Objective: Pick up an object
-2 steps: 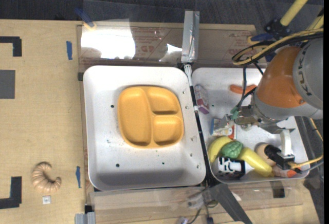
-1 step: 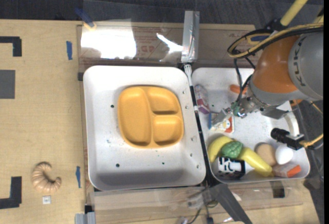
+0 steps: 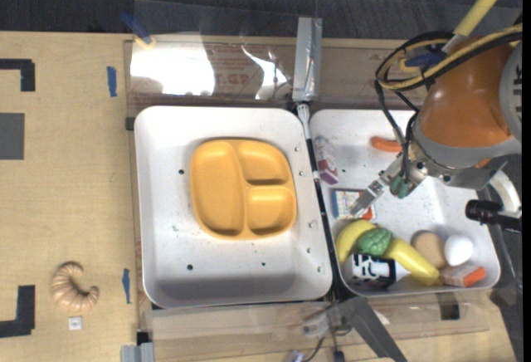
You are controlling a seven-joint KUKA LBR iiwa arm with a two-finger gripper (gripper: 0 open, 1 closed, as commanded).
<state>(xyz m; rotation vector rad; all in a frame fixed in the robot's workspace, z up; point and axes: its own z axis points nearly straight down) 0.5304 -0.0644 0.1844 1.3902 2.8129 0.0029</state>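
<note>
My gripper (image 3: 367, 198) hangs low over the middle of the right bin (image 3: 431, 129), above a bare patch of its floor and just right of a small blue-and-white card (image 3: 339, 202). Nothing shows held in it. Below it, at the bin's front, lie a yellow banana (image 3: 352, 237), a green broccoli (image 3: 376, 240), a black-and-white item (image 3: 373, 268), a tan egg (image 3: 429, 248), a white egg (image 3: 459, 250) and a small orange piece (image 3: 470, 276). An orange carrot (image 3: 383, 144) lies at the back of the bin, above the gripper.
The left bin (image 3: 158, 186) holds a yellow divided plate (image 3: 243, 188). A small purple packet (image 3: 325, 167) lies by the right bin's left wall. A croissant (image 3: 73, 286) sits on the bench at far left. The arm's orange band (image 3: 465, 107) and its cables overhang the right bin.
</note>
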